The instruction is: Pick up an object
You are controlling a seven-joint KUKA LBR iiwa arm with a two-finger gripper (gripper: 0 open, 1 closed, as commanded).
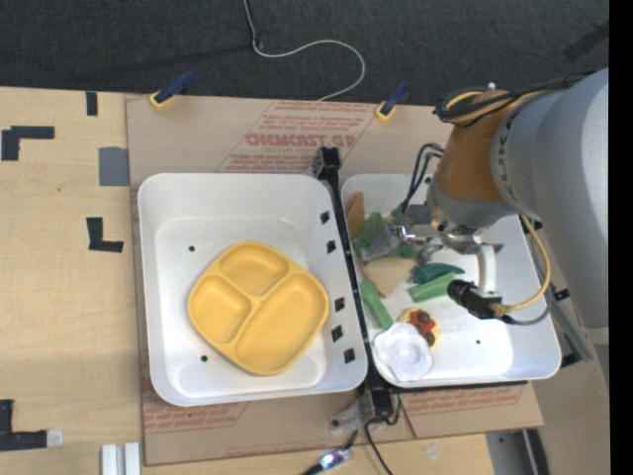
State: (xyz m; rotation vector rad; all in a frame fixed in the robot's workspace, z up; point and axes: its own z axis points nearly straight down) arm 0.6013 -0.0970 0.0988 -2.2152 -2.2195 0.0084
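Jaws' state impossible to tell, hidden low in the right bin (534, 359) under the wrist. Nearest candidate just beside them, on the near-front side: green piece (435, 287), long axis running crosswise. Nothing seen pinched.

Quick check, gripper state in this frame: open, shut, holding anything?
Gripper: cannot be told; it sits low in the right bin over the small green pieces.
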